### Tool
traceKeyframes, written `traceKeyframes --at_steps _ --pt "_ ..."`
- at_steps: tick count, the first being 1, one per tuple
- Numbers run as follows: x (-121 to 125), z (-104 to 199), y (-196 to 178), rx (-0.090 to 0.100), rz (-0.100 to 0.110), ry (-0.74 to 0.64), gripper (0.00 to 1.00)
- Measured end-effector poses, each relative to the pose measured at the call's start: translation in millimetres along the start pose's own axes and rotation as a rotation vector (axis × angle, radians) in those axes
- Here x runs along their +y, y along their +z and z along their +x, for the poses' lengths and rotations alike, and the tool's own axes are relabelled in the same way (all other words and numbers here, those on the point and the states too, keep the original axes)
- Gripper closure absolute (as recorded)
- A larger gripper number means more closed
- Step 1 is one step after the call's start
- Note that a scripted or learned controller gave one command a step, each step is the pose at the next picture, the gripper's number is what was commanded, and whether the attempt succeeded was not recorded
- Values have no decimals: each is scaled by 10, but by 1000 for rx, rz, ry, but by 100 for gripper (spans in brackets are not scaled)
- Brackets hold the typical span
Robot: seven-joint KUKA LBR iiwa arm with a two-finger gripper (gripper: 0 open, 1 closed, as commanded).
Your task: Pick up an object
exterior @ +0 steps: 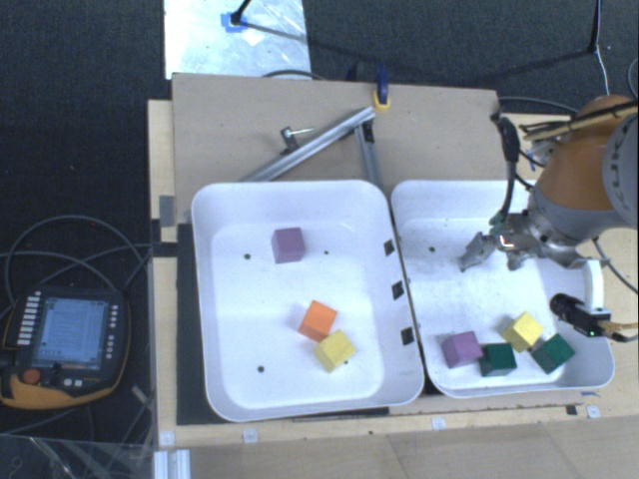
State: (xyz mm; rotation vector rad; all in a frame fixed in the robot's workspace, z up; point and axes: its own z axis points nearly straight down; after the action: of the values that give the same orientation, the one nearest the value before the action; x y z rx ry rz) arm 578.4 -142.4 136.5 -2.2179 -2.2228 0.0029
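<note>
White bins sit side by side: the left bin holds a purple cube, an orange cube and a yellow cube. The right bin has purple, dark green, yellow and green blocks clustered near its front. The gripper hangs above that bin's middle, fingers spread, holding nothing.

In your left bin sit a purple cube toward twelve o'clock, and an orange cube touching a yellow cube toward five. In your right bin, toward six, cluster a purple block, dark green block, yellow block and green block.
</note>
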Motion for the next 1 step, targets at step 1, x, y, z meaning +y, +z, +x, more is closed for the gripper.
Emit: traceKeyframes --at_steps 1 --pt "-1 2 487 1 0 0 0"
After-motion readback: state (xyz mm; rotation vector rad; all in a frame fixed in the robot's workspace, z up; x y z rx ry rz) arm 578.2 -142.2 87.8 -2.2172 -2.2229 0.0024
